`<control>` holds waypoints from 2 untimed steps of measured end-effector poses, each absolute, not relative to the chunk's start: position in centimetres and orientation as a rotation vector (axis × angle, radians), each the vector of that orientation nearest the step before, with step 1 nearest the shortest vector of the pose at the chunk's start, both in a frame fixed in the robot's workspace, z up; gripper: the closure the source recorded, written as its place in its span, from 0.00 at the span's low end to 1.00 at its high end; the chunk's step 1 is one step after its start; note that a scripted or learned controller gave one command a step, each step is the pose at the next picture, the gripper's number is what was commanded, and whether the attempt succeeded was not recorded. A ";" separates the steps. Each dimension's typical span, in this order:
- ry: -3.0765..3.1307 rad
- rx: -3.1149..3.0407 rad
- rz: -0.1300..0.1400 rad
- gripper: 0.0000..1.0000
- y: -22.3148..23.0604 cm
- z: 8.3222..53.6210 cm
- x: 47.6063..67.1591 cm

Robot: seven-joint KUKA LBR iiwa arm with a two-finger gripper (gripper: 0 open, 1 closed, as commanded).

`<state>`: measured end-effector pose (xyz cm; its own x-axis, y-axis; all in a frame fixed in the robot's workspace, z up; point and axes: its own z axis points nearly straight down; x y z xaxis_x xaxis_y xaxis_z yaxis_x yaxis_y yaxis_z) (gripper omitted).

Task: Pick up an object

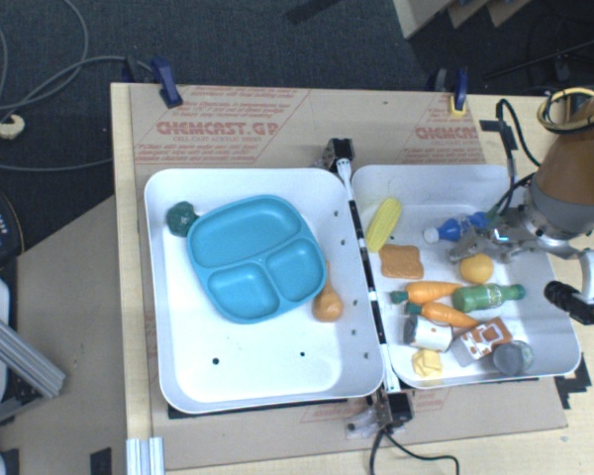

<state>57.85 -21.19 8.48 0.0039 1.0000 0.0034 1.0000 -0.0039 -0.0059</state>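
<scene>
We look down on a pale wooden bench [129,265] standing on dark carpet, with cables trailing over the floor at the upper left and blue clamps [164,80] pinning a brown board [277,127] to the back edge. On that board we read "CHEMCAST G P" in red, printed twice, the right-hand print partly cut off. Two shallow white bins sit side by side on it. The left bin [238,374] holds a blue divided plate [255,257], tilted so its long axis runs from upper left to lower right, a dark green ball [181,218] at its upper left corner and an orange-brown fruit [328,305] touching its lower right edge. In the right bin [416,181] the objects crowd together: a yellow corn cob [383,224] with its long axis near upright and leaning right, a slice of toast [401,261], two carrots [438,292] lying roughly left to right, a green bottle [487,296] lying horizontal with its cap pointing right, an orange [476,268], and a small white cup [432,335]. The gripper [490,234] sits low over the right bin's upper right part, just above the orange and beside a blue toy [455,230]; whether it is spread or closed we cannot tell.
</scene>
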 end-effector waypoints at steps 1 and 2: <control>-2.219 -2.217 0.001 0.00 -16.8 8.4 53.8; -2.221 -2.220 -0.002 0.00 -12.0 8.6 48.2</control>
<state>48.19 -12.04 8.55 -0.0005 1.0000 0.0016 1.0000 0.0005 -0.0003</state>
